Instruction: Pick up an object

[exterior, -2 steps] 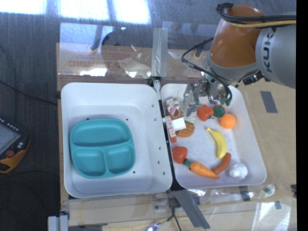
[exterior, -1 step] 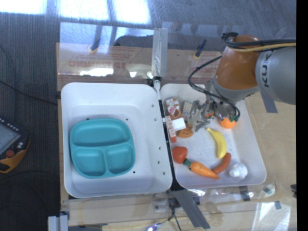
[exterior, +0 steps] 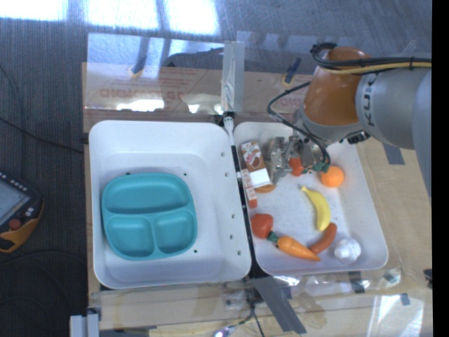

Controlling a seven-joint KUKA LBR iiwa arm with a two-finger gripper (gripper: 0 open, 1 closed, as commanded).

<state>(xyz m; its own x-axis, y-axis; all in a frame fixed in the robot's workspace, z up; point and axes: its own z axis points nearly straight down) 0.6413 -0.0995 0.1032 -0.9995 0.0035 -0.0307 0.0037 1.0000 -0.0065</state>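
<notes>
Camera view shows the gripper (exterior: pixel 298 161) low in the right bin (exterior: pixel 372 220), near its far edge; whether it is released or clenched I cannot tell. A small red object (exterior: pixel 296 166) sits at its tip. Just beside lie an orange (exterior: pixel 332 177) and a banana (exterior: pixel 319 207); a carrot (exterior: pixel 297 248) rests near the front edge. The left bin (exterior: pixel 210 146) carries 1 teal tray (exterior: pixel 148 214).

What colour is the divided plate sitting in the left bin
Teal, a blue-green; the divided plate shows clearly in the camera view.

teal tray (exterior: pixel 148 213), yellow banana (exterior: pixel 318 207), orange carrot (exterior: pixel 297 248), white bins (exterior: pixel 210 135)
</notes>
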